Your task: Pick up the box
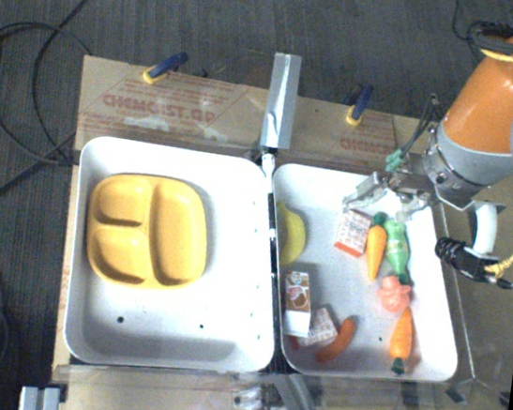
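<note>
At the frame's left you see the left bin [70,315] with a yellow divided plate [149,229] in its upper part. The right bin [447,364] holds the smaller things. The arm [493,114] enters from the upper right, and its gripper [388,196] hangs in that bin's upper part with its fingers spread apart and nothing between them. The box [297,303] lies near the bin's left wall, low in the frame, well apart from the gripper. A carrot [376,246] lies just below the fingers.
</note>
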